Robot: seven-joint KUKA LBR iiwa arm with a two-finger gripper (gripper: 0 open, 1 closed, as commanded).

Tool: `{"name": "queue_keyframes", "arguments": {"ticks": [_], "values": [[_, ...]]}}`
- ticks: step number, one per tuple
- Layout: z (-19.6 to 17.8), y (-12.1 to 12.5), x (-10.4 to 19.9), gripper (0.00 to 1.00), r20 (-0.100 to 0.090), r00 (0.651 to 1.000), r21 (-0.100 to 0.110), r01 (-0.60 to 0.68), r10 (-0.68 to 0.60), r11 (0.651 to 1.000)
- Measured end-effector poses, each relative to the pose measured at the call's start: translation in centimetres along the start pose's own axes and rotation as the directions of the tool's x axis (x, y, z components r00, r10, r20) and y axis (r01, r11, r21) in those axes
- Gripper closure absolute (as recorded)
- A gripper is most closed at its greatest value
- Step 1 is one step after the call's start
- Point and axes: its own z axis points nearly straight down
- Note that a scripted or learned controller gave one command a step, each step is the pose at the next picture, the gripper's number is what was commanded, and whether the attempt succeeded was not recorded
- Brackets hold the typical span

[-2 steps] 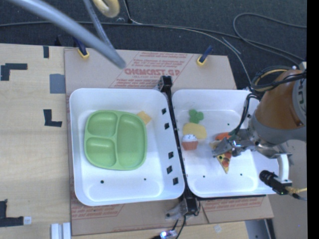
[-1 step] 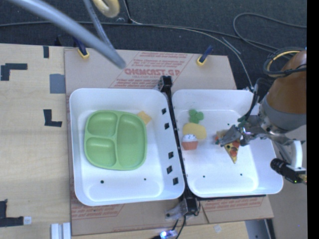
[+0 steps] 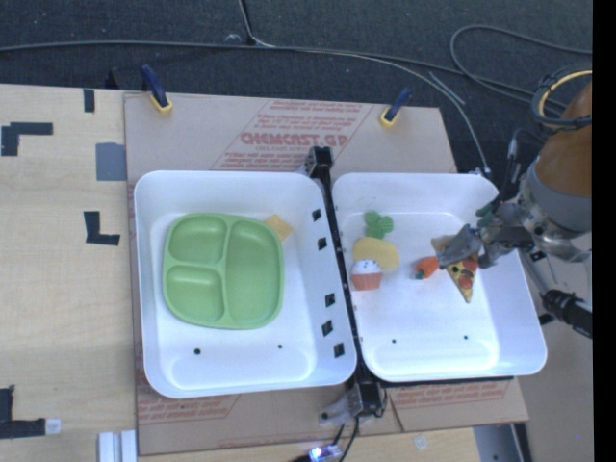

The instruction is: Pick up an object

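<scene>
Near the right bin's (image 3: 510, 354) far-right edge, fingers (image 3: 460, 254) (grip state unclear) over pizza slice (image 3: 465, 279).

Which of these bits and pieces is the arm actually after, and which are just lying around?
Likely in play, right bin:
- gripper
- small orange toy
- yellow pizza-slice toy
- green-topped yellow toy
- small cupcake-like toy

Just lying about:
- green three-compartment plate in the left bin
- small yellow piece beside it
- two blue-and-yellow clamps
</scene>
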Motion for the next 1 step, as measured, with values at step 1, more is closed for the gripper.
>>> {"name": "queue_keyframes", "arguments": {"ticks": [1], "values": [[0.71,2.09,5.92,1.00,-0.002,1.000,0.004,0.005,-0.005,1.000]]}}
